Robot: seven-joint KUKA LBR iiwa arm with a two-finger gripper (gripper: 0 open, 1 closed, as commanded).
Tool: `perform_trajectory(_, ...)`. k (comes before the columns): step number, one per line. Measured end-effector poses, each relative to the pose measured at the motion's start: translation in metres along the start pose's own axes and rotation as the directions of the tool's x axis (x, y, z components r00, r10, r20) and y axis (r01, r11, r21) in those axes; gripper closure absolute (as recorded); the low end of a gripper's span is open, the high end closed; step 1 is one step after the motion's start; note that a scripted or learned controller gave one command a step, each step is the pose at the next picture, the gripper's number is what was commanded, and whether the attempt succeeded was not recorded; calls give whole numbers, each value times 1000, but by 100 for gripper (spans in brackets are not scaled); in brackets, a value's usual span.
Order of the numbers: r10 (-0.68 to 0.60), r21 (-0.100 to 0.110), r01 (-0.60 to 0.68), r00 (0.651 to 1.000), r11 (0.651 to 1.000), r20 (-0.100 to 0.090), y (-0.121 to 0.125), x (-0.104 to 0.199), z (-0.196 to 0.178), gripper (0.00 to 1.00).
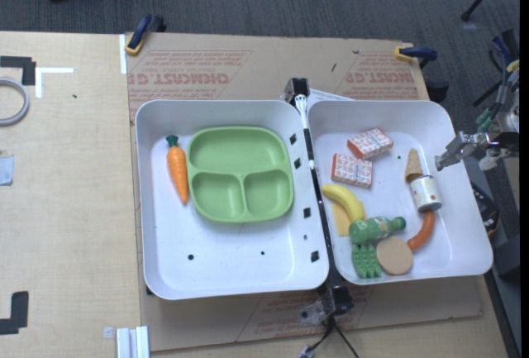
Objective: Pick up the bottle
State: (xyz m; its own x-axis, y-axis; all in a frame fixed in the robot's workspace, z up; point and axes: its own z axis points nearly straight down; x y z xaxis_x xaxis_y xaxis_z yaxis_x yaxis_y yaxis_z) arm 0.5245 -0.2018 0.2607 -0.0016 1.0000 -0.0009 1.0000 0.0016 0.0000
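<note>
Camera view, we log: green bottle (376,226) lying on side, right bin (463,257), between banana (343,203) and green block (365,258), just beside round cookie (394,256). Jaws (454,153) at bin's right rim, well apart from bottle; we cannot tell their state. Left bin (157,265): carrot (178,170) beside green divided plate (240,174).

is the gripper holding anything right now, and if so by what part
Nothing is held. The gripper sits at the right bin's right edge with nothing between its fingers, and the green bottle lies untouched in that bin beside the banana.
</note>
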Motion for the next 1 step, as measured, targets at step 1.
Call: perform_trajectory(1,-3,-1,3,1000,1000,1,1,0,-10,100)
